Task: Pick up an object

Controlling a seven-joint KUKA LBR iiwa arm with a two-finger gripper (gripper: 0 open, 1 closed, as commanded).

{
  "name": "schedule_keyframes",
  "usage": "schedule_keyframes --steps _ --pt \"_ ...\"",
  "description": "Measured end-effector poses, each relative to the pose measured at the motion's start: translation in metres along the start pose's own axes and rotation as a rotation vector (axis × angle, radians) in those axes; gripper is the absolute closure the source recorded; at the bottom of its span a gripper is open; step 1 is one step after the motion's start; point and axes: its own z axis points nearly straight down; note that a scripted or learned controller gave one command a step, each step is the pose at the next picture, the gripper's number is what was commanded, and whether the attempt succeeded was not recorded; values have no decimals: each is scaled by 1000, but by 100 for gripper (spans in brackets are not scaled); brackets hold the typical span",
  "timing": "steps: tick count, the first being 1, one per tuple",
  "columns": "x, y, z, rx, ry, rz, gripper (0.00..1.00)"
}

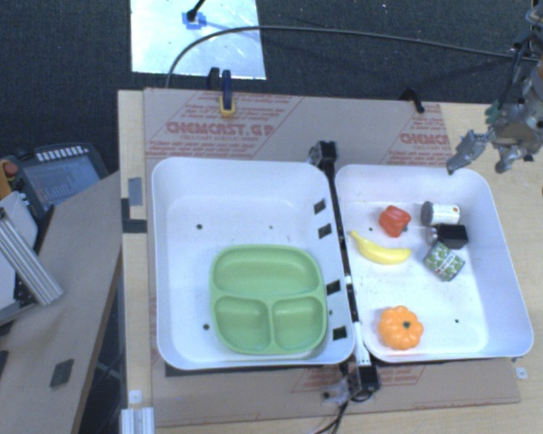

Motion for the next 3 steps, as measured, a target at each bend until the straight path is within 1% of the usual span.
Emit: schedule_keyframes --steps 1,2,3 --pt "1 2 -7 -11 -2 -3 0" --pt "4 6 35 -9 -2 -5 0" --pt "-6 7 83 -8 -2 0 0"
